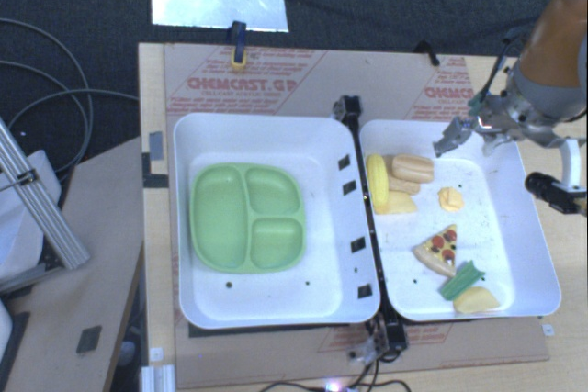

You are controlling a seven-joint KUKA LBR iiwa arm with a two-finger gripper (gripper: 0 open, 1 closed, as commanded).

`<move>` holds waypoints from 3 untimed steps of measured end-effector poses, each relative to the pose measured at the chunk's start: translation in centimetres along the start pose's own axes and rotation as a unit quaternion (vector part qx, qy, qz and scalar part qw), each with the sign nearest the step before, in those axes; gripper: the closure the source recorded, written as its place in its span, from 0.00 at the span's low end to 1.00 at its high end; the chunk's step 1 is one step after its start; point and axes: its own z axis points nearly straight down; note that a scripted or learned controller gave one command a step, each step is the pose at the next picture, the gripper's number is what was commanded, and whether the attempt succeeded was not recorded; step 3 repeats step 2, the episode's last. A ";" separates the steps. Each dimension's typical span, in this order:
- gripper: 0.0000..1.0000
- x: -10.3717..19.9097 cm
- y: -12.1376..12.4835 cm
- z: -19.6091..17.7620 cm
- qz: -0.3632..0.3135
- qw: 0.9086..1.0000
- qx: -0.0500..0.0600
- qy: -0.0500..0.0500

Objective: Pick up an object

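Gripper (457,139) over the back of the right bin (524,225), near its far rim, nothing between the fingers; open or closed, cannot tell. Below it: banana (377,178), bread pieces (411,168), pizza slice (438,251), green bean (460,281). Green divided plate (246,218) in the left bin (202,135).

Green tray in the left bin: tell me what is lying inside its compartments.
The green tray shows three bare compartments with nothing in them. Whatever is beneath it on the left bin floor is covered.
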 end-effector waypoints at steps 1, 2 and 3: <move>0.00 2.7 6.8 -11.8 0.002 1.000 -0.001 -0.001; 0.00 9.4 6.7 -21.3 0.001 1.000 0.002 0.001; 0.00 9.4 6.7 -21.3 0.001 1.000 0.002 0.001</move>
